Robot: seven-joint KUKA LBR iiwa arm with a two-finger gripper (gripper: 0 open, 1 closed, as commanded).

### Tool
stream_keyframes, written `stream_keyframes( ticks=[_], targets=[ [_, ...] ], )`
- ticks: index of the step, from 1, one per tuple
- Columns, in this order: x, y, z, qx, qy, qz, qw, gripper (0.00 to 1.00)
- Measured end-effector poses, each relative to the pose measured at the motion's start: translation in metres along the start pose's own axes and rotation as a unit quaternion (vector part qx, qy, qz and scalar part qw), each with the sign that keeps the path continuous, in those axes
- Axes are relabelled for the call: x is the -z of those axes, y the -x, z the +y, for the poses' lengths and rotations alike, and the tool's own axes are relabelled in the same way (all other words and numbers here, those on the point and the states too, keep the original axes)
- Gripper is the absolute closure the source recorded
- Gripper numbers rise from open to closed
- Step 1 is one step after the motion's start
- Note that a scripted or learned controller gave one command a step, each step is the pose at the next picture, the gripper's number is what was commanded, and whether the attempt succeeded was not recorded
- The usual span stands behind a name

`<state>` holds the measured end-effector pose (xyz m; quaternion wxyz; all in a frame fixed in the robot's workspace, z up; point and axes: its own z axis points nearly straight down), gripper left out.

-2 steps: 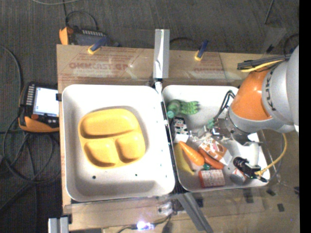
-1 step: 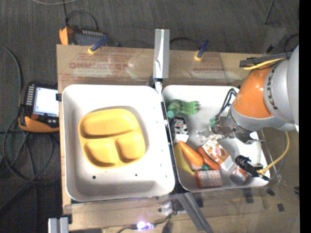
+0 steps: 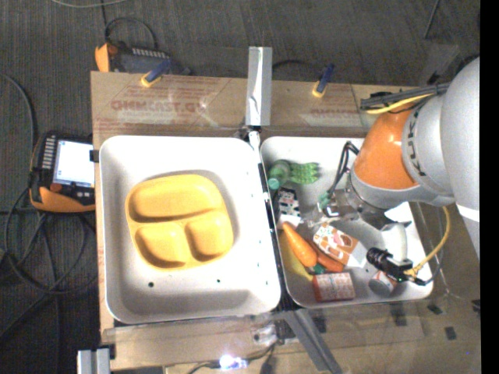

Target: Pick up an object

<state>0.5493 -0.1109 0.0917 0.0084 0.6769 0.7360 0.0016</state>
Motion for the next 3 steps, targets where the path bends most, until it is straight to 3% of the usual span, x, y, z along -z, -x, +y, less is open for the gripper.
stream_keyframes(
  ticks=[1,2,3],
  targets=[
    [0.091,-0.048,0.056,-0.022,-0.008,0.004,0.9997,1.00],
    [0.091,-0.047,0.056,-0.023,-0.008,0.003,0.9997,0.00],
    [0.006,-0.010,0.049,-0.027,-0.002,0.002,0.9996,0.00]
  ],
)
